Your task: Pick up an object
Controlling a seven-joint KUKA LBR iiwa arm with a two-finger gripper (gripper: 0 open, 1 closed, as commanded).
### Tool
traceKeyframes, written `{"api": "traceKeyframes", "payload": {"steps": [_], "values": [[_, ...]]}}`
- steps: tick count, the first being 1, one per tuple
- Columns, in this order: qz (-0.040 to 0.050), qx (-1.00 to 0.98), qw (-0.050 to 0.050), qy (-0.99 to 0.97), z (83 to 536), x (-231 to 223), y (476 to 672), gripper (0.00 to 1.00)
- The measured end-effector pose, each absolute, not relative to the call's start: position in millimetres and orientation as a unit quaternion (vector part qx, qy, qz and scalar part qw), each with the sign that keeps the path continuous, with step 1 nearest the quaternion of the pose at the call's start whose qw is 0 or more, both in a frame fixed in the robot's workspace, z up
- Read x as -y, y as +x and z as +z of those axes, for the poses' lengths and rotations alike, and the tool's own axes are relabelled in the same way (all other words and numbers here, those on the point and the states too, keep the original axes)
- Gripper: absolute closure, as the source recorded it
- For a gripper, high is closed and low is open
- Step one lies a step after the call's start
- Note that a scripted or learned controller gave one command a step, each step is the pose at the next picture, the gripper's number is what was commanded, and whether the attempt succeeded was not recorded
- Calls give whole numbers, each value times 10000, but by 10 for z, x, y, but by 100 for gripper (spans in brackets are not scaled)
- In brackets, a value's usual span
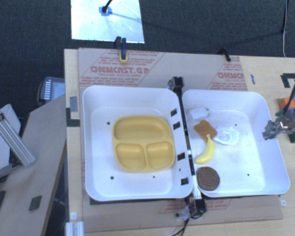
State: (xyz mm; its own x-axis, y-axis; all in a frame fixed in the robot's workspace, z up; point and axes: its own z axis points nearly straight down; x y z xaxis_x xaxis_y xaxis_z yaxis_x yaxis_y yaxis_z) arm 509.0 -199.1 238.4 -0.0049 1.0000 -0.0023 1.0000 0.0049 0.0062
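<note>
**Robot arm waits at bin's edge, food toys untouched**

Seen from above, two shallow white bins sit side by side on a bench. Nearest the camera, at about 6 o'clock in the right bin [273, 181], a round brown cookie [208, 178] lies close to the divider between the bins. Just beyond it, toward 12 o'clock, a yellow banana [207, 151] curves along the same side, its upper end touching a flat tan piece shaped like a slice of toast [205, 129]. A clear plastic item [227, 135], hard to make out against the white floor, rests at 3 o'clock from the toast, near the bin's middle. Farther still, at 11 o'clock in that bin, a small white object [198, 113] sits by the back corner.

In the left bin [96, 132], a yellow divided plate [142, 142] with three compartments lies flat in the center.

The gripper [271, 130] hangs over the right bin's rim at 3 o'clock, well apart from every toy; whether it is spread or closed cannot be told, and nothing shows in its grasp.

Beyond the bins, cardboard [137, 65] printed in red covers the bench, pinned at 12 o'clock by a yellow clamp [123, 53]. Past that, a shiny square sheet [108, 16] lies on dark carpet.
</note>
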Motion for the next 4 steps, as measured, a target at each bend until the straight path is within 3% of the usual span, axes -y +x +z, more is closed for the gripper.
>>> {"api": "traceKeyframes", "payload": {"steps": [2, 4], "values": [[10, -7104, -1, 7038, 2263, 914, 5072, 100], [14, -7110, -3, 7032, 2125, -163, 5261, 100]]}}
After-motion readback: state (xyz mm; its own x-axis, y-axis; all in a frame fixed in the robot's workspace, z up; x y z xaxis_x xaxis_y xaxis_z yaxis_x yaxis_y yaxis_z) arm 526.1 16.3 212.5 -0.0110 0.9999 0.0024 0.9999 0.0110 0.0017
